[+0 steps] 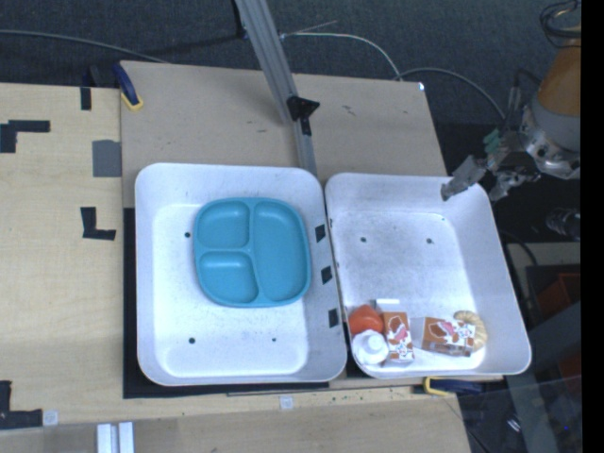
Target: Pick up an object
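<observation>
Two-finger gripper point(469, 179) hangs over the far right rim of the right-hand shallow white bin point(415, 229), well apart from the objects — nothing sits between its fingers, and I cannot tell how wide they stand. Candidates cluster along the near edge of that bin: an orange ball point(366, 319), a small white cup point(371, 348), a red-and-white carton point(398, 338), a brown-and-red snack packet point(455, 334). Ball, cup and carton touch, so the packet — slightly apart — looks the cleaner target; descend vertically, clear of the bin wall. The left-hand white bin point(160, 253) holds a sectioned teal plastic plate point(252, 251). Fingertips blurred; packet print unreadable.
</observation>
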Robot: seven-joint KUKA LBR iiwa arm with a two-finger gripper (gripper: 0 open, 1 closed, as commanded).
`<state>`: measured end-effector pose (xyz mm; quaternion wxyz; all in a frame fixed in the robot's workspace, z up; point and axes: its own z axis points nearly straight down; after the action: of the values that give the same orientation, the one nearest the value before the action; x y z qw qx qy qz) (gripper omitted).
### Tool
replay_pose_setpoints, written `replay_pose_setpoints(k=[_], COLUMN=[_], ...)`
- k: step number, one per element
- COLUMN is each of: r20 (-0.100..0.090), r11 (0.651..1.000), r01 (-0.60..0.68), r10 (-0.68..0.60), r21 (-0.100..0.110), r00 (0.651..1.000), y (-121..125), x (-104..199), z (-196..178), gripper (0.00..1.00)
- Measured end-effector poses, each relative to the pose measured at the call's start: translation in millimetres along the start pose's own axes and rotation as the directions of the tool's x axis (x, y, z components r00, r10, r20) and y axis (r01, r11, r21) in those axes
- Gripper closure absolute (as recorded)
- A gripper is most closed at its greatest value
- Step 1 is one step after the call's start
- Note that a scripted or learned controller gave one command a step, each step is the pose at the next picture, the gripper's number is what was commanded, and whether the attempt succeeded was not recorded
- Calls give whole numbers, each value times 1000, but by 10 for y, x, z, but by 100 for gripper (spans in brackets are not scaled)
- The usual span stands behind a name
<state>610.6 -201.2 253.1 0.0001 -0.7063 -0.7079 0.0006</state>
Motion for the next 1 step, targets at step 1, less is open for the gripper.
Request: replay_pose_setpoints(k=[1], r20=[0], r11=[1000], r01=[0], r10=[0], r21=[0], r00=[1000], y=[0], x=[-1], z=[0], gripper=[0])
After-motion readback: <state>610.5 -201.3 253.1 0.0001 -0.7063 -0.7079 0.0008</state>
